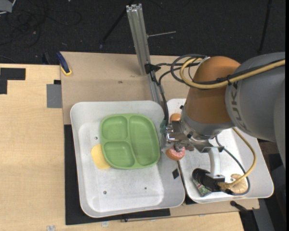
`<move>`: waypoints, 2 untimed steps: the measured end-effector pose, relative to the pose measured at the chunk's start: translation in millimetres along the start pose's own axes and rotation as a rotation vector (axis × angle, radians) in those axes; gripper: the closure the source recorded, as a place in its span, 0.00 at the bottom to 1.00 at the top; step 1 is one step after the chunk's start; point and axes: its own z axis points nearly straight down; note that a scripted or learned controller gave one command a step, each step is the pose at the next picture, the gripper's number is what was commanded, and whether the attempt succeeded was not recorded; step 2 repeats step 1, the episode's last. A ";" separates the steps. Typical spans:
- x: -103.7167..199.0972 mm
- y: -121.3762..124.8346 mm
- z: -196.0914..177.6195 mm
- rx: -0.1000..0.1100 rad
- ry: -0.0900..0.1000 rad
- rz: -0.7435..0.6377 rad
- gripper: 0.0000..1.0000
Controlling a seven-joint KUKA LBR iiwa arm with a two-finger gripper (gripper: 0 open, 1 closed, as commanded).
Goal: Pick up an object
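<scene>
Hand sits low at the right bin inner edge over a pinkish donut-shaped object; grip state can't be told, so pick unconfirmed, lift remaining.

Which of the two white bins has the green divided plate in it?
The left shallow white bin holds the green three-compartment plastic plate, with a yellow object tucked at its left edge. The right white bin has none.

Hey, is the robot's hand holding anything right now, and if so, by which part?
It cannot be told. The hand sits at the divide between the two white bins, with a small pink-orange object just below it, but the grip itself is hidden.
</scene>
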 end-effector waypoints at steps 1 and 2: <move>56.0 -8.8 7.1 0.001 0.000 -0.001 1.00; 56.0 -8.8 7.1 0.001 0.000 -0.001 1.00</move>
